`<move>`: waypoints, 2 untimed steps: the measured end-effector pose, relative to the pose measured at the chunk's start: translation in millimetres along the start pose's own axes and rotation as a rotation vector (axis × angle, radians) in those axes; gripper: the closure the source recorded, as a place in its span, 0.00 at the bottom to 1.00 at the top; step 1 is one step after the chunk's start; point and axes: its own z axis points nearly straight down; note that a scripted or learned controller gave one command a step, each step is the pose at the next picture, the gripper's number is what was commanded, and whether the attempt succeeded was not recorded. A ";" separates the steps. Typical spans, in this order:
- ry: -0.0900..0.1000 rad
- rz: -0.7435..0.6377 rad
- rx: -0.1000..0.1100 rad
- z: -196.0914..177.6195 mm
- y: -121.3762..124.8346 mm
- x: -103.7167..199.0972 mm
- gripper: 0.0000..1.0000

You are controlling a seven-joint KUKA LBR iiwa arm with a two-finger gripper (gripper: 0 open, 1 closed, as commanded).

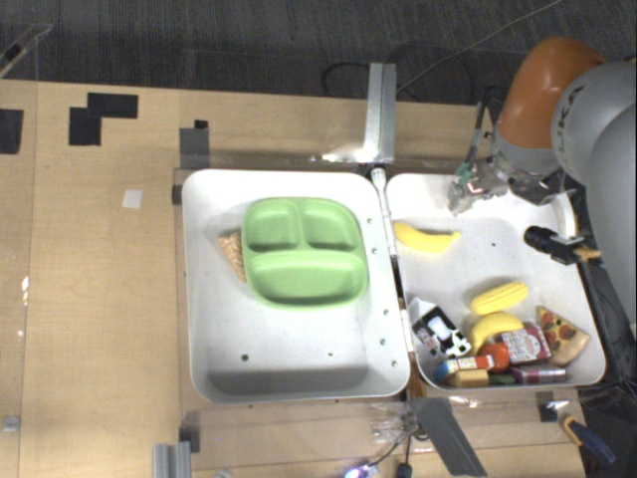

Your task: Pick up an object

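1. Where the arm reaches in from the right, its tool hangs over the far left corner of the right bin; whether it is parted or closed cannot be told from this slant, and nothing is seen gripped in it.
2. A yellow banana lies on the bin floor just below the tool, apart from it.
3. Nearer the front sit a corn cob and, just beside it, a second banana.
4. A pizza slice rests by the right wall, with a red packet beside it.
5. A small black-and-white item lies near the bin's front left corner.
6. On the wooden worktop, the left bin holds a green divided plate, which partly covers a tan waffle-like piece at its left edge.
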 end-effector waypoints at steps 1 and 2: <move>0.000 -0.001 0.000 0.2 0.0 0.2 0.00; 0.016 -0.027 -0.002 23.4 -45.0 36.4 0.00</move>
